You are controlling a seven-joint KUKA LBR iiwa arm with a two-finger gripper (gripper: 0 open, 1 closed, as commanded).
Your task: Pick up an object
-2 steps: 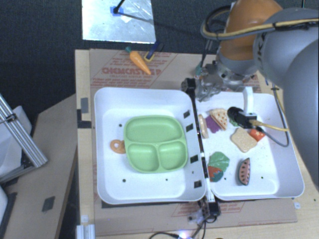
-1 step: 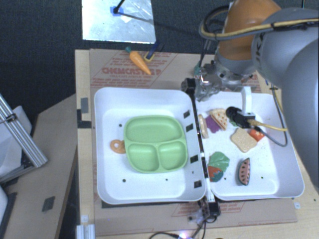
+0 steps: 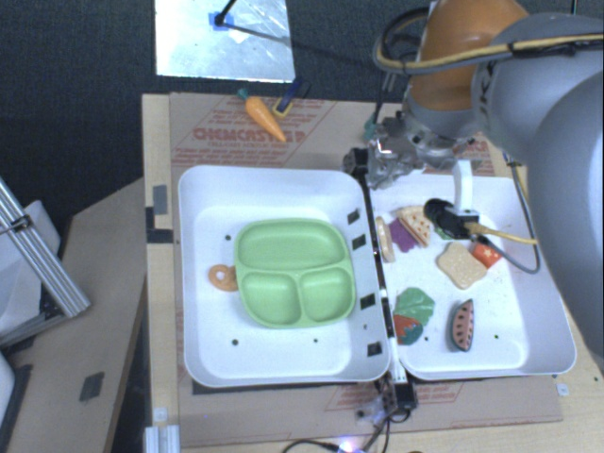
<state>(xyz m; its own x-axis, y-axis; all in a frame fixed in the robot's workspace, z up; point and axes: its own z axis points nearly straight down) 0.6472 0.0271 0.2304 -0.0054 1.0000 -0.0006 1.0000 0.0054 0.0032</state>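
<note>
Toys lie in the right bin [image 3: 543, 347] — toast [image 3: 460, 265], watermelon slice [image 3: 461, 326], leafy green [image 3: 413, 305], sandwich wedge [image 3: 413, 223]. Left bin [image 3: 203, 281] holds a green tray [image 3: 291, 270]. At the right bin's far-left corner hovers the tool [image 3: 385, 166] — finger state unclear.

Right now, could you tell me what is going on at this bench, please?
The grey arm reaches in from the right, its gripper above the far edge of the right bin. That bin has toy food: a slice of toast, a watermelon slice, a leafy green piece. The left bin has a green divided plate and a small pretzel. A toy carrot lies beyond the bins.
</note>
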